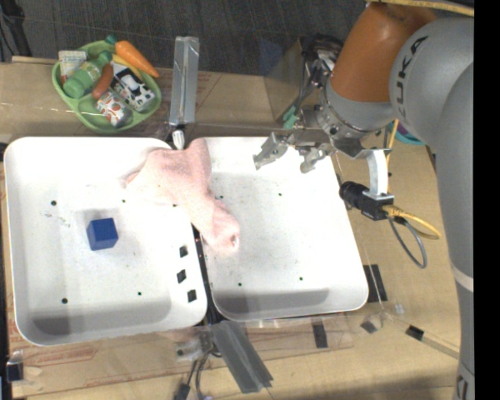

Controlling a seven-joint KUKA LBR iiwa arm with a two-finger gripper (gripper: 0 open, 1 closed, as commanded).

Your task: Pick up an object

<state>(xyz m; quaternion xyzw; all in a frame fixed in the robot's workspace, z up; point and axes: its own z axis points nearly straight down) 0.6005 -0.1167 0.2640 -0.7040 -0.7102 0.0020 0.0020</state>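
Note:
A pink cloth lies draped over the wall between the two white bins, partly in each. A small blue cube rests in the left bin. My gripper hangs above the far part of the right bin, to the right of the cloth and apart from it. Its two fingers are spread wide with nothing between them.
A green bowl full of toy food stands beyond the left bin. A grey metal bar stands upright behind the bins' divide. Cables and a black connector hang off the wrist by the right bin's far right edge.

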